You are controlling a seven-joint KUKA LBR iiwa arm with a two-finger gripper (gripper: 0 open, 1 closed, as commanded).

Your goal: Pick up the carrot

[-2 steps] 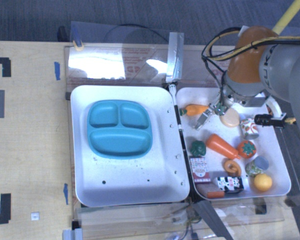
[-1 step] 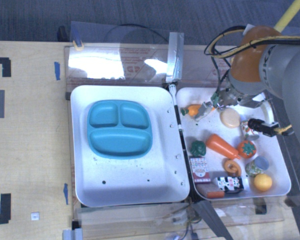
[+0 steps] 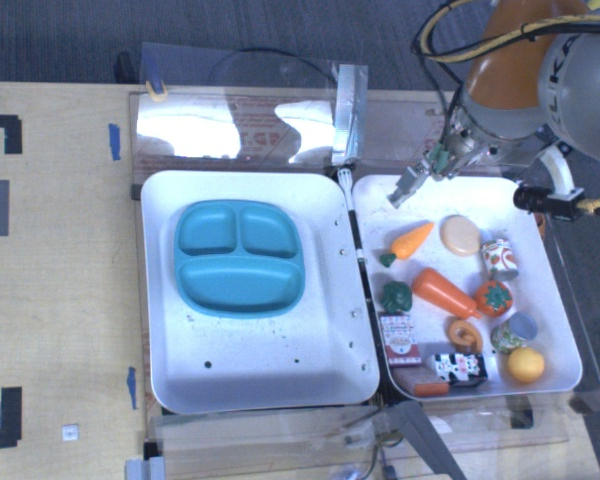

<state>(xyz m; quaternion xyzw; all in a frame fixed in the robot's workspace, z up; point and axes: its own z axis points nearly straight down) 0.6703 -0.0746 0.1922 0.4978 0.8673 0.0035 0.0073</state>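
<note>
A small orange carrot point(image 3: 414, 239) with a green stub at its lower left end lies in the upper left part of the right bin point(image 3: 565, 368), pointing up and to the right. My gripper point(image 3: 408, 188) hangs over the bin's far left corner, just above and slightly left of the carrot, with a clear gap between them. Nothing is held in it. A longer orange-red vegetable point(image 3: 443, 290) lies below the carrot, with a dark green piece point(image 3: 396, 295) at its left end.
Crowding the right bin are a beige disc point(image 3: 460, 234), a red-and-white can point(image 3: 497, 257), a red fruit point(image 3: 494, 298), a brown ring point(image 3: 465, 333), a lemon point(image 3: 526, 365), a black-and-white carton point(image 3: 458, 366) and a small box point(image 3: 397, 335). The left bin point(image 3: 180, 368) holds a blue divided plate point(image 3: 240, 258).
</note>
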